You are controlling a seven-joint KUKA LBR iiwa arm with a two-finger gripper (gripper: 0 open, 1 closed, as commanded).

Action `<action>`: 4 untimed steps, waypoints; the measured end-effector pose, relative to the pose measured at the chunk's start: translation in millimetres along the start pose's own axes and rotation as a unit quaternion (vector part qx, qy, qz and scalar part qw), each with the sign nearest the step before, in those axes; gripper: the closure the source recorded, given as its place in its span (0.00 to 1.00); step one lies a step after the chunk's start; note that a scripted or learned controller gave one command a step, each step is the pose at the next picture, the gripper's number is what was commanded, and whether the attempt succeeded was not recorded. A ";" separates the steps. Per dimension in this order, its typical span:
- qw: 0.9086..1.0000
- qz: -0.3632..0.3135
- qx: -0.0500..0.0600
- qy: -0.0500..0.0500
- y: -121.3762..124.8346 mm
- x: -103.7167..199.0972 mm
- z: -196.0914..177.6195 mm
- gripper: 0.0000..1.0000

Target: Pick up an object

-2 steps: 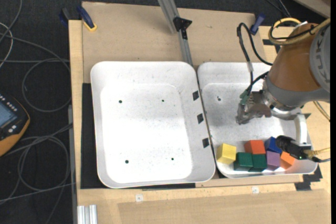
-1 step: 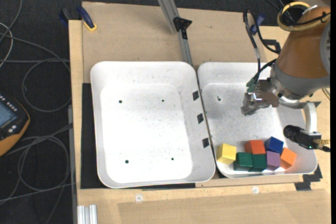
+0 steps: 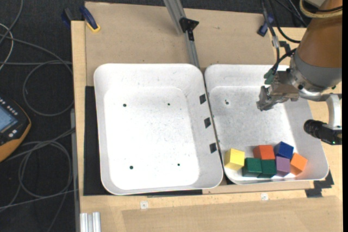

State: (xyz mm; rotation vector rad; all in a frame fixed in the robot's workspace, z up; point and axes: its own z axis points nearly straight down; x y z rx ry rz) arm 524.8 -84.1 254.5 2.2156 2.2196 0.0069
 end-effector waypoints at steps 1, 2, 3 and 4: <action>1.000 0.000 0.002 0.000 1.1 0.3 -20.1 1.00; 1.000 -0.002 0.001 0.001 31.7 41.9 -23.0 1.00; 1.000 -0.003 0.002 0.001 56.6 93.5 -23.2 1.00; 1.000 -0.002 0.002 0.001 80.8 141.5 -21.0 1.00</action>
